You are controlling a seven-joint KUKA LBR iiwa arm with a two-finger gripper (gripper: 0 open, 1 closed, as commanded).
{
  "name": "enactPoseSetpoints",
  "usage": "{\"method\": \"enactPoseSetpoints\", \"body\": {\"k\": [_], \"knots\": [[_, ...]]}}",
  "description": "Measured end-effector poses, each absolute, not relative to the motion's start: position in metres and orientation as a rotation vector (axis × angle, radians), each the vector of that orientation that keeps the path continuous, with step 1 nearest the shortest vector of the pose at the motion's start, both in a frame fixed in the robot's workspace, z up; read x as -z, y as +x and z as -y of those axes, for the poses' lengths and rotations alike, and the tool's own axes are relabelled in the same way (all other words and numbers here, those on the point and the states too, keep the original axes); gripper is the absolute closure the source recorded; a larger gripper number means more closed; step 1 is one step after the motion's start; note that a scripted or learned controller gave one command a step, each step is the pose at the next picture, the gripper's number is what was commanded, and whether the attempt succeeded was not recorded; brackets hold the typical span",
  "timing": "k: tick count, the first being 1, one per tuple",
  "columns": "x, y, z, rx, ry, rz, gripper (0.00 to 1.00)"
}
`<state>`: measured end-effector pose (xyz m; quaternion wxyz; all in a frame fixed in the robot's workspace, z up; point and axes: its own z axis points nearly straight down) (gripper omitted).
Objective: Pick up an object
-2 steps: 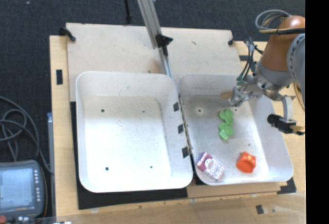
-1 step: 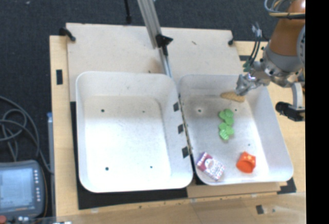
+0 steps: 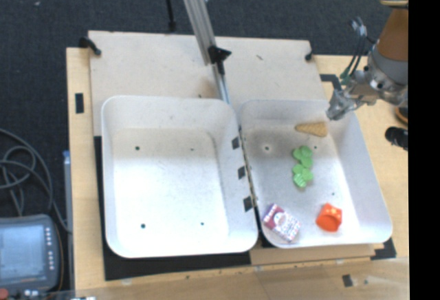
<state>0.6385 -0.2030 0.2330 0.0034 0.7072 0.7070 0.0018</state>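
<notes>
I cannot tell how the claw [image 3: 336, 111] stands, and it hangs right by the bin wall [image 3: 361, 147] with the tan cone [image 3: 312, 129] just below-left, so it may bump the wall and miss.

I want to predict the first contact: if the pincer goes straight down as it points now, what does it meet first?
Probably the tan wedge, just below-left of the pincer, or the bin wall beside it; depth is unclear.
</notes>
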Motion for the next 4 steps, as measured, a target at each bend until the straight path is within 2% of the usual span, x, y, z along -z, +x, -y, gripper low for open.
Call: {"method": "enactPoseSetpoints", "body": {"k": [1, 2, 3, 4], "knots": [[-0.282, 0.643, 0.211, -0.006, 2.214, -2.218, 1.0], [-0.287, 0.635, 0.159, -0.002, 2.215, -2.227, 1.0], [-0.29, 0.617, 0.11, -0.002, 2.215, -2.228, 1.0], [-0.289, 0.612, 0.059, -0.002, 2.215, -2.229, 1.0]]}}
